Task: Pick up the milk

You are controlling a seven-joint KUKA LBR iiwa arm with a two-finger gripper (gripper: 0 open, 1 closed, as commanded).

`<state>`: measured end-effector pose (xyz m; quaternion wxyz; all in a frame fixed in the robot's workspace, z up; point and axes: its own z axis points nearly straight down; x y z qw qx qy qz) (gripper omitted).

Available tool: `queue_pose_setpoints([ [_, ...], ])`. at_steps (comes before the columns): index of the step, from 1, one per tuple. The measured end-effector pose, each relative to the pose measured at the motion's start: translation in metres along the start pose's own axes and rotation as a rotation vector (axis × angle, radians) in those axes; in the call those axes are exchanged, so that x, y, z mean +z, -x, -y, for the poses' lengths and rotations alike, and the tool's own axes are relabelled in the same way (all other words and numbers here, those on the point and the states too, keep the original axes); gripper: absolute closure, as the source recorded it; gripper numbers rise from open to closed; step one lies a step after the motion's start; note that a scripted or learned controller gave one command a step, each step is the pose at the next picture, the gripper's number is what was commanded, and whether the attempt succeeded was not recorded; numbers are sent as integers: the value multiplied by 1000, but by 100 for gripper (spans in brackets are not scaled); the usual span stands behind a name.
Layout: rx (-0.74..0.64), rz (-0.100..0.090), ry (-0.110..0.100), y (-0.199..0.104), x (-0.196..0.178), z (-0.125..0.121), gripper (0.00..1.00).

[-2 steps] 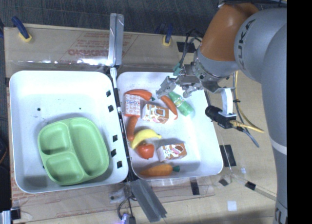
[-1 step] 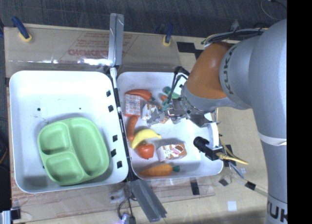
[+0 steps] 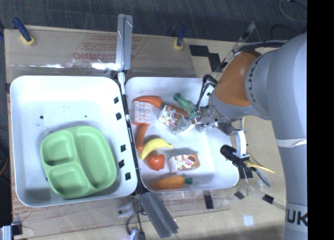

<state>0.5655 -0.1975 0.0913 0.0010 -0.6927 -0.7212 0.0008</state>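
Milk carton [image 3: 183,162] lies on its side near the front of the right bin [image 3: 222,179], just beside the tomato [image 3: 155,161] and above the carrot [image 3: 168,182], operator. You see the gripper [image 3: 196,120] low at the bin's middle, against a crumpled packet [image 3: 173,118] and green bottle [image 3: 183,102]; whether it grips, you cannot tell. Left bin [image 3: 31,90] carries a green tray [image 3: 78,160].

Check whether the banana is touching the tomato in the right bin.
Touching. The camera view shows the banana curving over the top of the tomato, their edges meeting with no white floor of the right bin between them.
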Motion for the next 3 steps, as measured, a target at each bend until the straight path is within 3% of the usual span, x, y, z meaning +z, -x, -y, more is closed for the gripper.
queue_pose_setpoints([
  [1,-118,-1,0,0,0,59,0],
  [2,-123,0,0,0,-10,58,100],
  [3,-252,0,2,-113,-101,28,100],
])
